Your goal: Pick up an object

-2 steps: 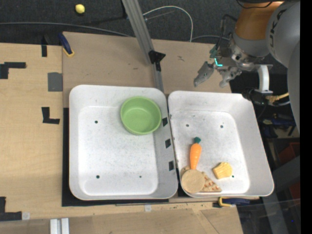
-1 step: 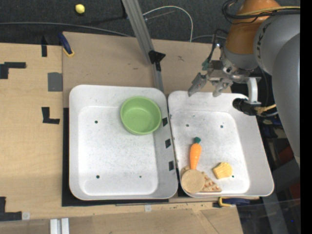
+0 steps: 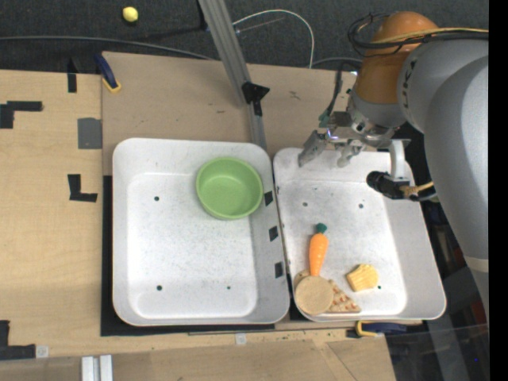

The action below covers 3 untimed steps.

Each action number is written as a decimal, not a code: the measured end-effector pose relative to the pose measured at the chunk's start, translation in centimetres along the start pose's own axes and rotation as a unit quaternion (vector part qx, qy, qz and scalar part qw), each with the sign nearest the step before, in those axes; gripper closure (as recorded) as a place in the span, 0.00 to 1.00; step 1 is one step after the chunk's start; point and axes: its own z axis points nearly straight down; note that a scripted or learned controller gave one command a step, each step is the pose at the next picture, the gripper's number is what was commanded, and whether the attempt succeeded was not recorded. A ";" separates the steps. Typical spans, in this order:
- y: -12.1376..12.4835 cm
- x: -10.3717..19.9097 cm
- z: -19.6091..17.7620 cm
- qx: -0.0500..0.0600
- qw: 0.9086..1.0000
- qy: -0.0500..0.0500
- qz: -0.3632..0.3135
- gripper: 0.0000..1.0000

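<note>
Dark carpet is filling the top of the frame, with a small yellow ball (image 3: pixel 130 13) lying on it at the upper left, and below it a pale wooden desk (image 3: pixel 48 213) is carrying two shallow white bins side by side. In the left bin (image 3: pixel 159 292), a green bowl (image 3: pixel 229 187) is sitting upright near the upper right corner, close to the wall shared with the neighbouring bin. In the right bin (image 3: pixel 397 236), the objects are clustering toward the lower edge: an orange carrot (image 3: pixel 318 250) with a green top is lying nearly upright in the picture at lower centre, its lower end touching a round tan disc (image 3: pixel 314 294); a waffle-patterned piece (image 3: pixel 344 302) is poking out from beside the disc at its right, and a yellow wedge (image 3: pixel 363 278) is resting just beside them, further right. The grey arm (image 3: pixel 452 94) is reaching in from the upper right of the frame, its orange band showing above the wrist. The gripper (image 3: pixel 325 154) is hovering over the upper rim of the right bin, well apart from the carrot and its neighbours. Its fingers (image 3: pixel 309 152) are standing spread apart, with nothing between them. A grey metal pole (image 3: pixel 226 38) is slanting down from the top of the frame toward the gap between the bins.
</note>
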 end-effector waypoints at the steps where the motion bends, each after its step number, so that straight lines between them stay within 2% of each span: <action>1: -0.5 0.0 4.5 0.000 1.000 0.000 0.000 0.00; 2: -0.3 0.1 3.1 -0.002 1.000 0.000 -0.001 1.00; 3: -0.5 1.1 -1.7 -0.005 1.000 0.000 0.000 1.00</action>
